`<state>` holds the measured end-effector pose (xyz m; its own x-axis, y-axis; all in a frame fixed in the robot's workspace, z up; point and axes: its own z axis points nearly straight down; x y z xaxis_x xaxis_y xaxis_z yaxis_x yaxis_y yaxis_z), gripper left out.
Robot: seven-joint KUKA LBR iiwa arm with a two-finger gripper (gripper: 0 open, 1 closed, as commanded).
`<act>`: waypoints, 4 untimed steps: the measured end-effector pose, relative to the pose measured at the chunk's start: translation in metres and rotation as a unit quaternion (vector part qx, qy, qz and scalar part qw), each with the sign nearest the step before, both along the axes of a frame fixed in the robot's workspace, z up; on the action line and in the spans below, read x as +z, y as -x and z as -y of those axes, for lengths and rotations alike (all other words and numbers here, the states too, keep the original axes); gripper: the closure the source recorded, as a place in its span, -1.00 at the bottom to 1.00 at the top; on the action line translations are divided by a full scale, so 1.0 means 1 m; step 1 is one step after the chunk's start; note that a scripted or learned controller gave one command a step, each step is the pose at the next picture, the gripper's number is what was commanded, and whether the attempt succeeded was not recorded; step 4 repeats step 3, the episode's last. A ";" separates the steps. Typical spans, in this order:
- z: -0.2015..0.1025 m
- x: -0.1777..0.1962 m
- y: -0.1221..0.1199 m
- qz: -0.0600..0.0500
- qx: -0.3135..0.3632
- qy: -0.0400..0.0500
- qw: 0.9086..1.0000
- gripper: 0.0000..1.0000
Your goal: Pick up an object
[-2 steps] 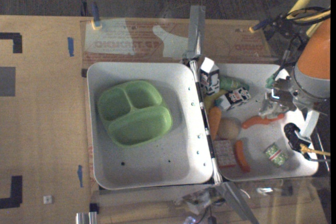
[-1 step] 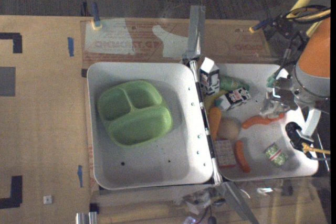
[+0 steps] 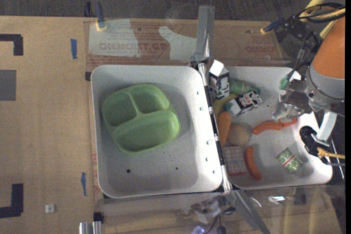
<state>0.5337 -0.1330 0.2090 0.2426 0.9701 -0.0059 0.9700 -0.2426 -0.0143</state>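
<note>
— So where's the arm (image 3: 329, 71) at?

— In from the right, over the right bin (image 3: 321, 172). The gripper (image 3: 286, 109) sits low above the near end of that long orange-red piece (image 3: 272, 126), a chili or a sausage by the look of it. I'd guess that's the pick, since nothing else lies under it.

— Has it got hold?

— I cannot tell whether the fingers are wide or narrow; the wrist hides them from this angle. Nothing shows between them, so I wouldn't call it held.

— Why is everything heaped on one side?

— The right bin looks like the supply. The milk carton (image 3: 219, 78) leans against the divider, a second carton (image 3: 245, 101) lies flat beside it, a carrot (image 3: 224, 126) runs along the wall, with a potato (image 3: 239, 134) touching it. Below those, a waffle (image 3: 232, 160) and a sausage (image 3: 253, 162) sit side by side. A small can (image 3: 288, 159) lies apart toward the right.

— And the left bin?

— The left bin (image 3: 109, 172) has just a green divided plate (image 3: 141, 117), tipped a little, well away from the arm. Probably where picked things end up.

— Is it a sensible target?

— I think so. That orange piece lies clear of its neighbours, so there's room either side for the fingers. But it's thin and curved, and could roll or slip out.
</note>
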 end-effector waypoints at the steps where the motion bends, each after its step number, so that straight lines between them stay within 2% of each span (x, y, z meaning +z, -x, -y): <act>1: -0.001 0.006 -0.001 -0.003 0.003 0.001 1.000 1.00; 2: 0.049 0.018 0.021 0.004 -0.048 -0.001 0.999 1.00; 3: 0.031 0.028 0.048 0.004 -0.016 -0.002 1.000 1.00; 4: 0.031 0.028 0.048 0.004 -0.016 -0.002 1.000 1.00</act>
